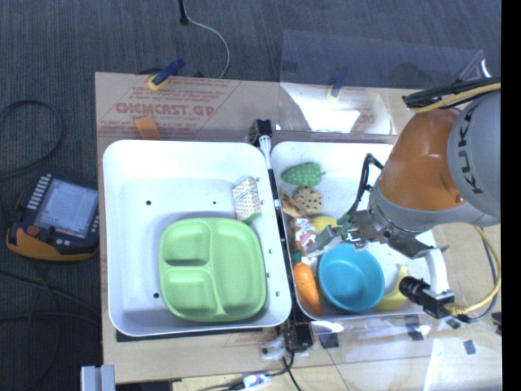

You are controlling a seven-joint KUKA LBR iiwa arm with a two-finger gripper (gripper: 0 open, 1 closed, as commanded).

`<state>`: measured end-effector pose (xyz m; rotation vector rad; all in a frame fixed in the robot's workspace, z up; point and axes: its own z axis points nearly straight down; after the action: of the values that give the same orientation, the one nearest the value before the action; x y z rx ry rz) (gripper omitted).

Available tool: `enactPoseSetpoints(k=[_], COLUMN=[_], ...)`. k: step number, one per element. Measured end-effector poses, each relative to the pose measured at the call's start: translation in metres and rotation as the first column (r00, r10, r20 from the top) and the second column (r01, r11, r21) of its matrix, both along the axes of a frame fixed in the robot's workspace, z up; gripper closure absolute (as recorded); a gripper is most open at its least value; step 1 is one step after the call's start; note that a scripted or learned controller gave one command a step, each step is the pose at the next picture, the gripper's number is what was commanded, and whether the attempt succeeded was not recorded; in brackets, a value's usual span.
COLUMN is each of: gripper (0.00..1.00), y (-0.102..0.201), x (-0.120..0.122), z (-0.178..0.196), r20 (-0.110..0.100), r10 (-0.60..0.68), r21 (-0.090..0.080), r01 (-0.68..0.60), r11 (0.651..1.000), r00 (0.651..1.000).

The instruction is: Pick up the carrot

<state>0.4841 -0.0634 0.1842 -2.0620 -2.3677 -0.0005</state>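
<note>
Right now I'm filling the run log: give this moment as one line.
task: pick up carrot | orange carrot: right white bin, beside blue bowl | gripper: above bin, nothing seen held | status: not picked

the arm (440,169) is cut off by the right edge and covers much of the right bin (326,149), so the gripper's fingers can't be made out under the wrist. the blue bowl (351,278) hides one side of the carrot (306,288) and most of a yellow item (394,297) at its right. the small packets (304,233) beside the cookie (308,199) are too small and cluttered to identify.
</note>
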Motion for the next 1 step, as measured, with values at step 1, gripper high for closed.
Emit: enactPoseSetpoints(k=[1], gripper=[0.0], y=[0.0628], x=[0.0], z=[-0.0013], r20=[-0.001], r10=[-0.184], r21=[-0.002], r01=[0.184], r11=[0.983], r00=[0.983])
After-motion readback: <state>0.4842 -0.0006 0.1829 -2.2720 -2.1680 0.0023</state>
